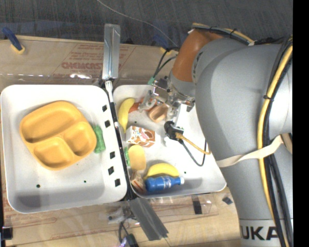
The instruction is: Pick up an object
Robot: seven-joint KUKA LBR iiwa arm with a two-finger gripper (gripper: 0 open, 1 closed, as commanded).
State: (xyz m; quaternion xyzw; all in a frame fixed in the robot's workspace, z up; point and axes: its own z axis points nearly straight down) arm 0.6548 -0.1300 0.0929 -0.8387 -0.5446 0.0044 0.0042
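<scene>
My gripper (157, 105) hangs low over the back of the right bin (208, 176), its tip over a small copper-brown object (157, 112). Whether that object sits between the fingers I cannot tell. A banana (125, 112) lies just left of it against the bin's left wall. A small white and orange packet (140, 136) lies in the bin's middle. Toward the front are a pale yellow cup-like piece (137, 157), a second banana (161, 169) and a blue bottle (162, 183).
The left bin (20, 194) holds a yellow divided plate (56, 134) with a green piece (99, 139) at its right side. A metal divider (111, 50) stands between the bins at the back. The grey arm (237, 112) covers the right bin's right side.
</scene>
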